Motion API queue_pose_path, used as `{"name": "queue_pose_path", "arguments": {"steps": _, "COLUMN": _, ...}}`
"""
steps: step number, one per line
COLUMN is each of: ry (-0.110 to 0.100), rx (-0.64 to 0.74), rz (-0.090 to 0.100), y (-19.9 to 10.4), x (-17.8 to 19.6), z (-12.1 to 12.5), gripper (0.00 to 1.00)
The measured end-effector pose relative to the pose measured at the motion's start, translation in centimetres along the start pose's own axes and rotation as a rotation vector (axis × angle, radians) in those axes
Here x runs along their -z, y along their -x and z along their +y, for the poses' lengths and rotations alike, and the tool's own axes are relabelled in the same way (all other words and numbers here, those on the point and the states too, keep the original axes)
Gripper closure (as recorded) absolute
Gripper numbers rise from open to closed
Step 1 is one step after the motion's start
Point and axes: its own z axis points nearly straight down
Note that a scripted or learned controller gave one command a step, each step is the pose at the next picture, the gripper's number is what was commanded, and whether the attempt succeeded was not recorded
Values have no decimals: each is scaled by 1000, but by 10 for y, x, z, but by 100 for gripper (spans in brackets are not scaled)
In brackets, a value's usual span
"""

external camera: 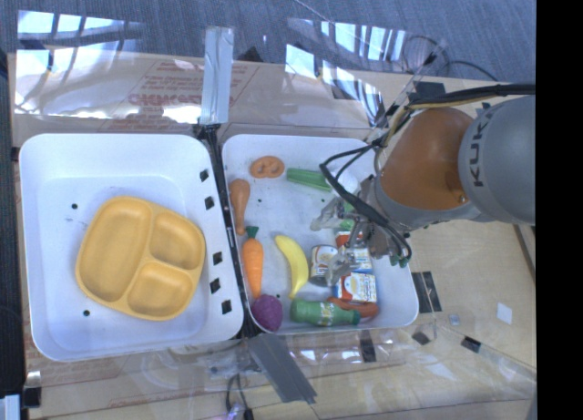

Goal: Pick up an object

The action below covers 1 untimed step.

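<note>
Two shallow white bins sit side by side on the worktop: the left bin [41, 227] carries a yellow divided plate [138, 257] of smooth moulded plastic, and the right bin [273, 145] holds the clutter to pick from. The gripper [351, 245] hangs low over that bin's right half, above a small printed carton [357, 283]; whether its jaws are apart or together I cannot tell, since cables and the wrist blur them. The step in hand looks like the descent onto a target, most likely the carton. Nearby lie a curved yellow banana [291, 263], a tapered orange carrot [252, 263], a green bottle [323, 312] on its side, and a round purple fruit [267, 312]. The next move probably calls for a straight drop and a firm close, as the glossy toys sit crowded together.
</note>
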Motion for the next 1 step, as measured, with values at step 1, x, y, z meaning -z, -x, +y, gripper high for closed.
{"name": "queue_pose_path", "arguments": {"steps": 1, "ry": -2, "rx": -137, "rz": -9, "y": -6, "x": 0, "z": 1, "gripper": 0}}
